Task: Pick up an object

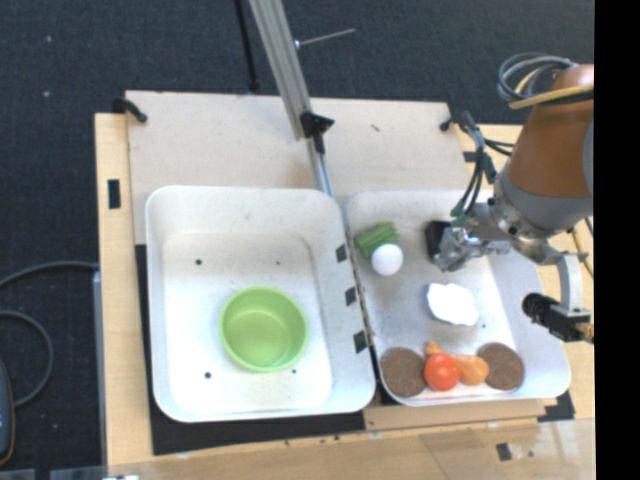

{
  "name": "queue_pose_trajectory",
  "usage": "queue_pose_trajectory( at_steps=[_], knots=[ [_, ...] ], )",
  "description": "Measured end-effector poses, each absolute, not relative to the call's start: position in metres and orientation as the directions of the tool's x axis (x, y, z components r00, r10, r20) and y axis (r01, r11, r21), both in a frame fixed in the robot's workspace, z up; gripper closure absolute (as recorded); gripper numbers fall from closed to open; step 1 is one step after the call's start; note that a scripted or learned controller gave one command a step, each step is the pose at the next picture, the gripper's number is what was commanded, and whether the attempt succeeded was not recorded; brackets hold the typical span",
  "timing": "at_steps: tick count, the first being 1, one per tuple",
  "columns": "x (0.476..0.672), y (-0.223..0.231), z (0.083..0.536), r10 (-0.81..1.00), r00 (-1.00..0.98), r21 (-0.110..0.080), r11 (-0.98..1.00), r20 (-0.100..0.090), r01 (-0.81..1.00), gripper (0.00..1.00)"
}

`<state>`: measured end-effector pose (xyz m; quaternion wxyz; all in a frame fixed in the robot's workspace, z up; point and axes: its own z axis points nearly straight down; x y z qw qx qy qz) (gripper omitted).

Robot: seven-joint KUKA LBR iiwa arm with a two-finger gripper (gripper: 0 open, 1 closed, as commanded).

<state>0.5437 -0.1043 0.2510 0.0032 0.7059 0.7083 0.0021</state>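
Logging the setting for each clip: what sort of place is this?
Probably a robotics lab pick-and-place station: a wooden bench on dark carpet carries two white bins, the left bin holding a green bowl, the right bin holding toy food, under the arm's gripper.

We see a pale wooden bench (pixel 250 138) filling the middle of the frame, set on dark carpet (pixel 120 28). Two shallow white plastic bins lie directly on it, side by side and touching: the left bin (pixel 170 218) at centre left, the right bin (pixel 545 373) at centre right. A slanted grey metal pole (pixel 280 53) meets the bench at upper centre.
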Motion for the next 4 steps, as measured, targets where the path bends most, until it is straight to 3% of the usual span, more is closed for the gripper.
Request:
queue_pose_trajectory(
  at_steps=[1, 4],
  knots=[
    [0.545, -0.105, 0.276, 1.0, -0.004, 0.005, 0.004, -0.001, 1.0, 1.0],
    [0.531, 0.042, 0.269, 1.0, -0.008, 0.0, 0.008, 0.002, 1.0, 1.0]
  ],
)
